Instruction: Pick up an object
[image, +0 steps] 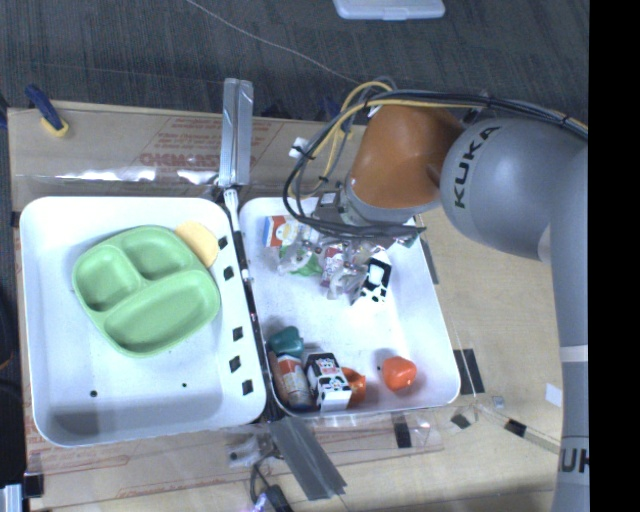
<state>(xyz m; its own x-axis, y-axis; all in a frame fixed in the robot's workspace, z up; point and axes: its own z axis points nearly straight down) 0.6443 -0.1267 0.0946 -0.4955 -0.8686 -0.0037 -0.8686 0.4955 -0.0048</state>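
Views: one fixed camera.
Position: above the bench (120, 130), looking down at a slant.
Framing: both white bins side by side; left bin (50, 330) fills the frame's left half, right bin (425, 330) the centre.
Distance: mid-range, both bins whole in frame.
Arm (510, 190): enters from the frame's right, covering the upper right.
Shared area: none, single view.

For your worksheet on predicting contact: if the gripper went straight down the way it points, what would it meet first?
Most likely the small packets piled at the far end of the right bin, directly under the gripper. Depth is hard to judge, so it may already touch them.
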